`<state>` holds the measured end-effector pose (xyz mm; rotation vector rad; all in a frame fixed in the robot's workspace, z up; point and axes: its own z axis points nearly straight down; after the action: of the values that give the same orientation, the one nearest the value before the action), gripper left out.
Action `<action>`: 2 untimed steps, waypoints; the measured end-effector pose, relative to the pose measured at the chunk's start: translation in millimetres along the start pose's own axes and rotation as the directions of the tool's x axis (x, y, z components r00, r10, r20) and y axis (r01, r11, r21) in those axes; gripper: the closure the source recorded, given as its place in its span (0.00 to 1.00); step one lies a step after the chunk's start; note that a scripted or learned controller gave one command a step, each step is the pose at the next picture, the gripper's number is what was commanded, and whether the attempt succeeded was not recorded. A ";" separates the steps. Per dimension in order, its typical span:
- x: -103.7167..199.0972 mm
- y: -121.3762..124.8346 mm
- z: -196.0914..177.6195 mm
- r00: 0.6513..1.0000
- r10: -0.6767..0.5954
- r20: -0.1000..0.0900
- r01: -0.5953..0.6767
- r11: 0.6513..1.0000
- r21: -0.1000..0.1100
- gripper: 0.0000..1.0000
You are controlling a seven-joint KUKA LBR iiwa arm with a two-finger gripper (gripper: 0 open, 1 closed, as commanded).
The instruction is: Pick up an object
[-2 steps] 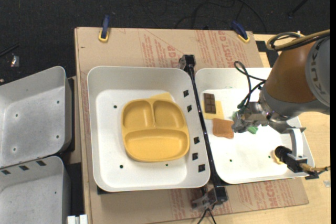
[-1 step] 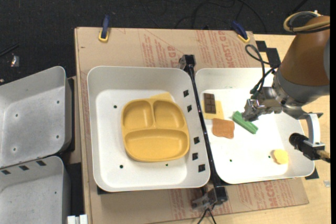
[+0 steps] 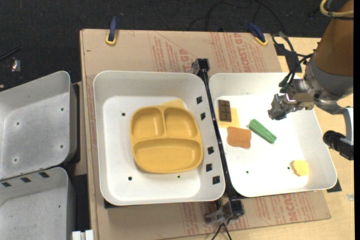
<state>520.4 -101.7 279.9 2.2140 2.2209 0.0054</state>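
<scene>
The bench (image 3: 146,48) carried two shallow white bins side by side. The left bin (image 3: 112,93) held a yellow divided tray (image 3: 166,139), lying flat near its middle. The right bin (image 3: 315,160) held four small things — a brown chocolate-like bar on a pale yellow card (image 3: 225,112) near its left wall, an orange-brown slab (image 3: 239,137) just below that, a green stick (image 3: 262,131) lying at a slant just beside the slab, and a small yellow lump (image 3: 300,167) well apart, toward the near right corner. The arm (image 3: 337,59) reached in from the right, and its gripper (image 3: 278,108) hung over the right bin, above and a little right of the green stick. Nothing showed between its fingers — whether they were spread or closed could not be told.
</scene>
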 end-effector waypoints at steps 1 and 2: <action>45.5 13.1 16.5 1.000 -0.004 -0.002 0.004 1.000 0.007 1.00; 92.4 23.1 26.2 1.000 -0.004 -0.003 0.004 1.000 0.008 1.00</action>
<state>543.4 -9.3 253.8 2.2143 2.2311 0.0000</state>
